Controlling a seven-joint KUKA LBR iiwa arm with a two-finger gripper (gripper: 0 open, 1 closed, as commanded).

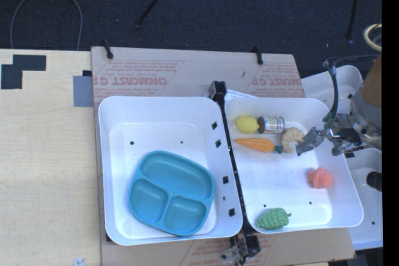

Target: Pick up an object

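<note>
The right bin (299,202) holds a yellow lemon (247,124), a small silver can (272,124), an orange carrot (255,145), a beige croissant-like piece (291,137), a pink lump (320,177) and a green bumpy fruit (273,218). My gripper (322,139) hangs over the bin's right side, just right of the croissant and above the pink lump. Its fingers are spread apart with nothing between them.
The left bin (118,128) holds a blue divided plate (171,192). A black divider (225,159) runs between the two bins. Cardboard lies under the bins, and a wooden bench top (43,165) extends to the left.
</note>
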